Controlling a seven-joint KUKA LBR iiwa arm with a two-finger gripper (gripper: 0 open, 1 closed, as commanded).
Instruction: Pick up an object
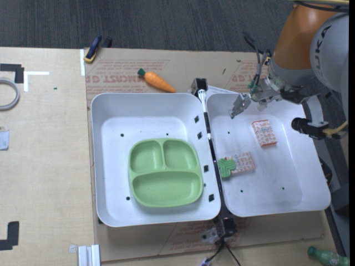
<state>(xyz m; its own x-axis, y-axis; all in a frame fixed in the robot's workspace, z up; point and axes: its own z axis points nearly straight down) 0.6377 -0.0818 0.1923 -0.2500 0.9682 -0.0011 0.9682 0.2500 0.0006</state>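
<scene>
A pale wooden bench (44, 165) fills the lower scene, with dark carpet (166, 10) beyond its far edge and a cardboard sheet (127, 71) under two white bins. At the far left lies a loop of tape (8, 96); a blue-and-yellow clip (92, 49) sits at the cardboard's far corner, and a toy carrot (157, 81) lies on the cardboard just behind the left bin (111, 121). That bin holds a green divided plate (165, 172), set toward its near side, with bare floor behind it. In the right bin (288, 182), a green-ended patterned packet (237, 164) rests near the left wall, and a small red-and-white packet (264, 133) lies farther back, toward the middle. The gripper (239, 105) hangs over the bin's far left corner, up and to the left of the red-and-white packet and apart from it; nothing sits between its fingers, though whether they are spread or closed cannot be told. The bin's near right floor is open.
</scene>
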